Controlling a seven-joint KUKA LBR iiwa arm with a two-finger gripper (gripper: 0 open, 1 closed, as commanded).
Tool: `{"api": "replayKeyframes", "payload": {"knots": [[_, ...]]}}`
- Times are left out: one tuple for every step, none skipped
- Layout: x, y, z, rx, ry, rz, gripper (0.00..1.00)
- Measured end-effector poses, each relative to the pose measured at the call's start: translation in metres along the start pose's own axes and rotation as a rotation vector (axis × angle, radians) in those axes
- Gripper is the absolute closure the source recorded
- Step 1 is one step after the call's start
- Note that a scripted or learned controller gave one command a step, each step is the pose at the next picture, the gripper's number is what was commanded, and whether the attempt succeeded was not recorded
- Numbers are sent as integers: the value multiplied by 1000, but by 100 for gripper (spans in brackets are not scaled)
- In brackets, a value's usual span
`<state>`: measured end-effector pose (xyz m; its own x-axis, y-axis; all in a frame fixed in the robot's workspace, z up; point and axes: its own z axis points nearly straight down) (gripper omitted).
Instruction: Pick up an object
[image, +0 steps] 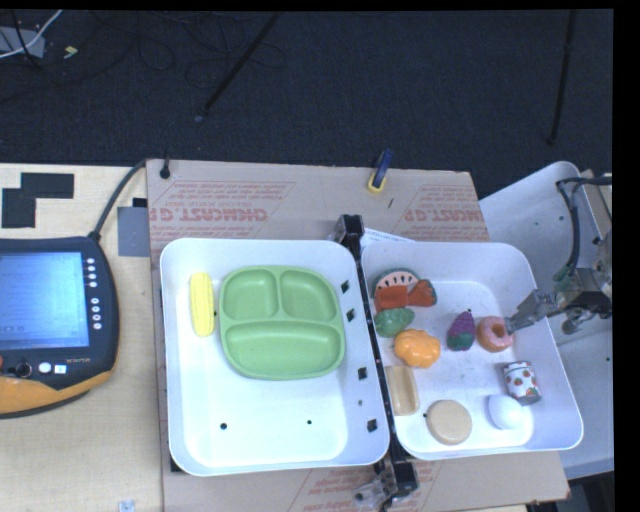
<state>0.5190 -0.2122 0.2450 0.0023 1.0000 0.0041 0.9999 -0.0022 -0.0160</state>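
Arm reached in low from the right; gripper (522, 318) sat at the pink donut (493, 334) in the right bin (560, 420). Grip state couldn't be told.

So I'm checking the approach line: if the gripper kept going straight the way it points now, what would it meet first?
Most likely the pink donut. The gripper points left into the right bin, its tip right at the donut's edge. The purple grape bunch lies just beyond. Its height above them is unclear from this view.

The bench (70, 440) bears a cardboard sheet (300, 205), two white bins (260, 440) and a teach pendant (50, 320)
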Motion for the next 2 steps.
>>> {"api": "replayKeyframes", "payload": {"knots": [[0,2,-6,-12,-3,-3,0],[0,6,59,-7,0,-4,0]]}}
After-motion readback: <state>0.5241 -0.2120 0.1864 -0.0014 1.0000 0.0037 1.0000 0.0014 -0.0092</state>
